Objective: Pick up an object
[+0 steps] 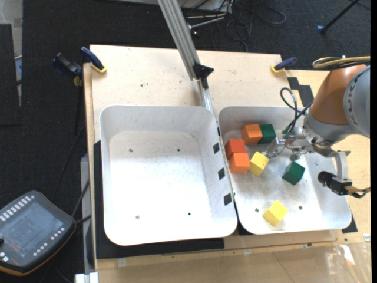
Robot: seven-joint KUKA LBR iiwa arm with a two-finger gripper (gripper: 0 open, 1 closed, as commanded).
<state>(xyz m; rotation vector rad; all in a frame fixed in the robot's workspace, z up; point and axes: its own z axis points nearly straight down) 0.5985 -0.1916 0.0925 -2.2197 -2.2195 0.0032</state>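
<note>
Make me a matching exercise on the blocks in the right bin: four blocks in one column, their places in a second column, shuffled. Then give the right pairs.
Blocks:
1. lone yellow block
2. green block by the end effector
3. top orange block
4. yellow block in the cluster

Places:
A. touching a dark green block, farthest from the camera
B. alone near the right bin's front edge
C. beside the lowest orange block
D. apart from the cluster, on the arm's side

Pairs: 1-B, 2-D, 3-A, 4-C

A light wooden bench point(153, 75) is sitting on a dark floor point(47, 16). Black cables point(253, 10) are lying at 12 o'clock.
</note>
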